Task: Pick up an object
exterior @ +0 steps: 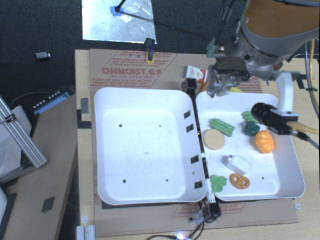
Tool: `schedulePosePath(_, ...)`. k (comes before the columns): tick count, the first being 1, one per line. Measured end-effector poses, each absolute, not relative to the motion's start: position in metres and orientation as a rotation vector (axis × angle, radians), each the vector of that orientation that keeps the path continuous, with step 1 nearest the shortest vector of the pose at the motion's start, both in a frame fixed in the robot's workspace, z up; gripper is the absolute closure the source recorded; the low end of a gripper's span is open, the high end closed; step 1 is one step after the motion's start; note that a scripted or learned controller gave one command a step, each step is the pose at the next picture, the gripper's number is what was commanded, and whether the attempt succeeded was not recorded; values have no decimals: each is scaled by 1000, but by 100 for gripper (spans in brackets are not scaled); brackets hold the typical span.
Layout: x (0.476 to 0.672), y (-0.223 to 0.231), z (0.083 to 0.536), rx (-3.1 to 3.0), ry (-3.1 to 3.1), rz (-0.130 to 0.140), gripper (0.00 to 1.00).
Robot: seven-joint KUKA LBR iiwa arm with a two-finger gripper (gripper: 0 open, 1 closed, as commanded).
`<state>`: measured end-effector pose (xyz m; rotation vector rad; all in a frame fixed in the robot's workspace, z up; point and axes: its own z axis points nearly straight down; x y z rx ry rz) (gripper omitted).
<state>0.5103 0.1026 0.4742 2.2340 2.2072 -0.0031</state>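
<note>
The object I could take is any of those in the right bin (295,184): largest the orange fruit (265,142) at 3 o'clock, then the green pods (221,126) and tan disc (215,139) nearer centre, then the pretzel (240,182) at 6 o'clock. They lie close, so a descent could nudge a neighbour or clip the rim. My gripper (220,89) hangs at 12 o'clock over the bin's far edge; I cannot tell how wide it is.

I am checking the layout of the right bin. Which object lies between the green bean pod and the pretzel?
In the camera view, between the green bean pod and the pretzel lie the round tan cookie and a small white block.
</note>
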Motion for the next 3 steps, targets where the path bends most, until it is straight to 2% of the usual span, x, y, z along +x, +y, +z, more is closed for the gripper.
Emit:
schedulePosePath(1,486,150,483,2212,2230,6,100)
schedulePosePath(2,487,168,454,2216,2226,2,100)
schedulePosePath(3,486,231,489,2210,2232,10,100)
